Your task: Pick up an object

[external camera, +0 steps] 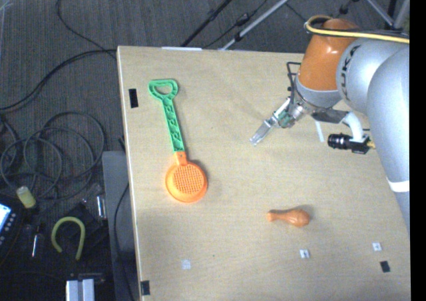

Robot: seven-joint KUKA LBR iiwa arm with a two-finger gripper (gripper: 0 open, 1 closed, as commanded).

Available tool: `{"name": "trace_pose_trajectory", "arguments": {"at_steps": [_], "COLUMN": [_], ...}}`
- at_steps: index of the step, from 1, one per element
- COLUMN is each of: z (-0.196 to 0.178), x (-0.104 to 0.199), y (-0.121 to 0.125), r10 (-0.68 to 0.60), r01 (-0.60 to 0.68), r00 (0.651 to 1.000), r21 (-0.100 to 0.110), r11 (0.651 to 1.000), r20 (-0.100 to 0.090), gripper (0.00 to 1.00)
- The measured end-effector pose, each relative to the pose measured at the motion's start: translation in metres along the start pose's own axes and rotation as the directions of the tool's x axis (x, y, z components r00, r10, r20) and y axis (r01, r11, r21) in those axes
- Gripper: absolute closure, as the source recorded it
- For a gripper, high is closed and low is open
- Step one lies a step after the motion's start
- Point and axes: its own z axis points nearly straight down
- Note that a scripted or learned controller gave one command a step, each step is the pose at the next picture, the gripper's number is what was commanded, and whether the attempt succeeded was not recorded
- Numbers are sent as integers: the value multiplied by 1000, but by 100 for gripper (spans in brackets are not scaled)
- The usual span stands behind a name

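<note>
Tool point(261, 134) at upper right hovers over bare counter point(226, 240), finger state unclear; descending here risks missing the strainer point(178, 160).

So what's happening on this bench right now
A grey robot arm reaches in from the right, its pincer over bare bench surface with nothing between its fingers. A green-handled orange strainer lies to the left, and a small orange drumstick-shaped toy lies nearer the camera. Neither is being touched.
</note>
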Motion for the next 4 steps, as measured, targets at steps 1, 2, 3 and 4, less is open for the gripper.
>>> {"name": "trace_pose_trajectory", "arguments": {"at_steps": [1, 2, 3, 4], "z": [-9, -99, -210, -263], "x": [1, 181, 210, 306], "y": [1, 87, 123, 104], "r10": [1, 83, 291, 646], "r01": [-1, -83, -291, -646], "r00": [1000, 997, 957, 764], "r21": [-4, 1, 2, 2], "r11": [1000, 997, 957, 764], "r20": [-1, 0, 3, 4], "gripper": [100, 100, 100, 100]}}
